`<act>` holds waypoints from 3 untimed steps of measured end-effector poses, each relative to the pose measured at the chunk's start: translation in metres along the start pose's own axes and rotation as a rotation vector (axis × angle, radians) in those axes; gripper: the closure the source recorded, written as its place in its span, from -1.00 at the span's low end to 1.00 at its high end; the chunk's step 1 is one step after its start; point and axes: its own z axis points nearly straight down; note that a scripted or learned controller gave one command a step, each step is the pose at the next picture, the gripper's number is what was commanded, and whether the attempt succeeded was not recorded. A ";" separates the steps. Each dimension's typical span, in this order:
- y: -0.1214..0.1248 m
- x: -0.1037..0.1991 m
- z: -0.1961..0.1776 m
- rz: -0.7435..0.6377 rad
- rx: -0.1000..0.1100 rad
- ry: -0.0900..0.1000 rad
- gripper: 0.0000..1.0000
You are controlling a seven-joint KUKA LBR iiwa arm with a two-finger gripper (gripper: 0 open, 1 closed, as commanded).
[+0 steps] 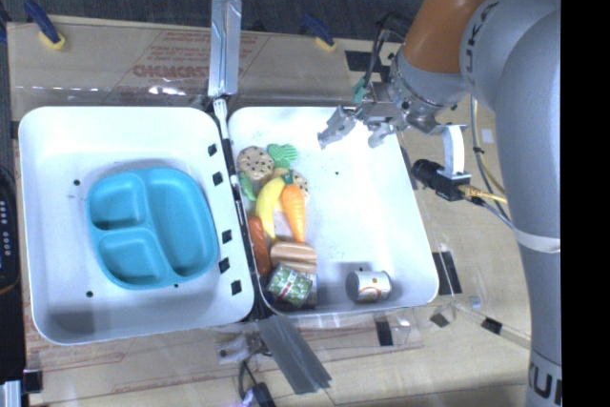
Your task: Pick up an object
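starting at your left, you see the left bin (38, 205) carrying a blue divided tray (151, 226) with three compartments, lying a little left of the bin's middle. a strip of silver tape (225, 43) runs up from the seam where the two bins meet, over the brown cardboard backing (143, 62), and two blue clamps (45, 24) pinch that backing along its top edge. moving across the seam, the right bin (381, 205) has its toys crowded against its left wall: a round brown cookie (254, 161) at the top with a green leafy piece (283, 152) touching it on its right, then a yellow banana (270, 202) and an orange carrot (294, 210) lying side by side below them, the carrot with its green end towards the cookie. under those sits a hot dog in a bun (293, 254), with a reddish-orange piece (258, 243) pressed between it and the bin wall, and a green patterned can (289, 285) at the bottom corner. a small can with a yellow end (368, 284) lies on its side near the bottom edge, apart from the pile. further right, the gripper (355, 131) hovers over the upper part of the right bin, well apart from the toys, its two grey fingers spread wide with nothing between them. behind it the orange band (453, 10) and the grey arm (515, 110) fill your right side.
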 end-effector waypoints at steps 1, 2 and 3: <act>-0.016 0.061 0.129 -0.034 -0.004 -0.002 -1.00; -0.010 0.061 0.112 -0.038 -0.019 -0.003 1.00; 0.039 0.039 0.126 -0.071 -0.012 -0.002 1.00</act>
